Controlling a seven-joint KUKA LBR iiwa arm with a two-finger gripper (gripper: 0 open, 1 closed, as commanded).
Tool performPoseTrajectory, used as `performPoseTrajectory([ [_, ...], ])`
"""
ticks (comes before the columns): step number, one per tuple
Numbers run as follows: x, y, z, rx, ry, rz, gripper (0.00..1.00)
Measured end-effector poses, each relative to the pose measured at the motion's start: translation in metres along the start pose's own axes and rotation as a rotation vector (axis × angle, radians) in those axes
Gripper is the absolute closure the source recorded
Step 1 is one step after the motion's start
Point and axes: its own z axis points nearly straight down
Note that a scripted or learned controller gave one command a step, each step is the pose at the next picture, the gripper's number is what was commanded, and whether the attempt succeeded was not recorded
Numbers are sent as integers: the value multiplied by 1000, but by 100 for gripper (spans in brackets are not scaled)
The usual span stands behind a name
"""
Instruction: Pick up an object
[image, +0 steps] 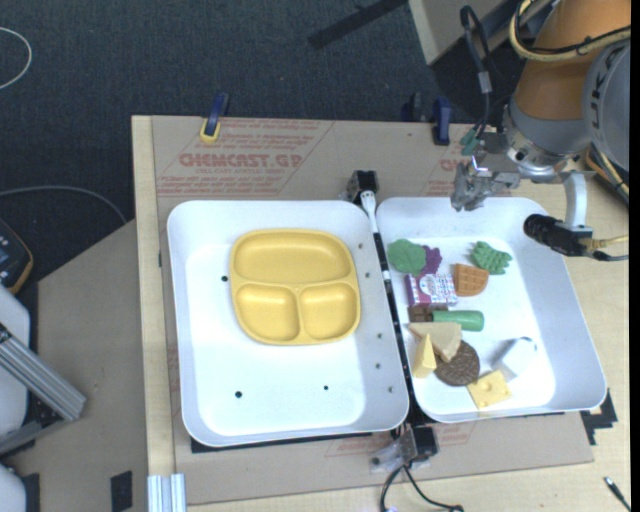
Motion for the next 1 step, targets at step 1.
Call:
performPoseTrajectory([
  [1,13,-51,-12,10,2,3,100],
])
